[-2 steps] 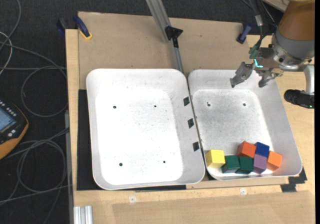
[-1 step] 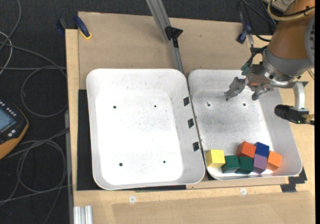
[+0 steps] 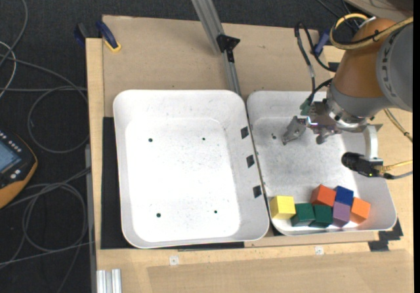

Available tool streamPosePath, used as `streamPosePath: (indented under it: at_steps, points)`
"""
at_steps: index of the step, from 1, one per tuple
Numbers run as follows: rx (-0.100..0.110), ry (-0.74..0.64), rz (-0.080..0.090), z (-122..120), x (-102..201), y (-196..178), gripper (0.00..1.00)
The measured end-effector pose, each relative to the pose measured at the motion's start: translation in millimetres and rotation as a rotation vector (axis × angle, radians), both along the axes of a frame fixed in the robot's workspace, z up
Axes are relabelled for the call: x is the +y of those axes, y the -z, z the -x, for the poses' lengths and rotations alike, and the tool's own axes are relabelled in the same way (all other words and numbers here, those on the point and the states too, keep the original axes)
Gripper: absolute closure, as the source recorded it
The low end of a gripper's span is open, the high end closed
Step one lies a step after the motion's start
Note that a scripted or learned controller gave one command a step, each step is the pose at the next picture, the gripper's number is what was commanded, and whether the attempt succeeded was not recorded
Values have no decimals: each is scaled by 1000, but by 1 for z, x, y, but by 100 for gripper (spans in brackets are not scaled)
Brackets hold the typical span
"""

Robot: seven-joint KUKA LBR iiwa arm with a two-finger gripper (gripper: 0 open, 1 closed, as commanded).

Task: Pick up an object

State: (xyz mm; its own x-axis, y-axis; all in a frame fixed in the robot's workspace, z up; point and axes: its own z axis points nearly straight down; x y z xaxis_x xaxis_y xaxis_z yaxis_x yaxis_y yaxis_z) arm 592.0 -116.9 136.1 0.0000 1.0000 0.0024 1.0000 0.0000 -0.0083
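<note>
Right of centre, the gripper (image 3: 307, 132) hangs spread and empty over the right bin (image 3: 262, 105)
Blocks (image 3: 321, 206) huddle at lower right against the bin's near wall, well apart from it, so none is caught yet

The blocks are sitting in a tight cluster at the near edge of the right bin (image 3: 289, 160), well apart from the gripper (image 3: 306, 132) and below it in the view, toward the camera. The yellow block (image 3: 283, 206) is lying at the cluster's left end, nearest beneath the gripper. Two green blocks (image 3: 312, 214) are resting just right of it, touching. An orange block (image 3: 323, 195) is sitting behind them, a blue block (image 3: 344, 194) beside it, a purple block (image 3: 342, 212) in front, and another orange block (image 3: 360, 208) is closing the right end.
</note>
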Motion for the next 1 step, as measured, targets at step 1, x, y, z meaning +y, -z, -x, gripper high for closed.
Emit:
streamPosePath:
  at_steps: [1]
  points:
    - [-2,0,0,1,1,39,0]
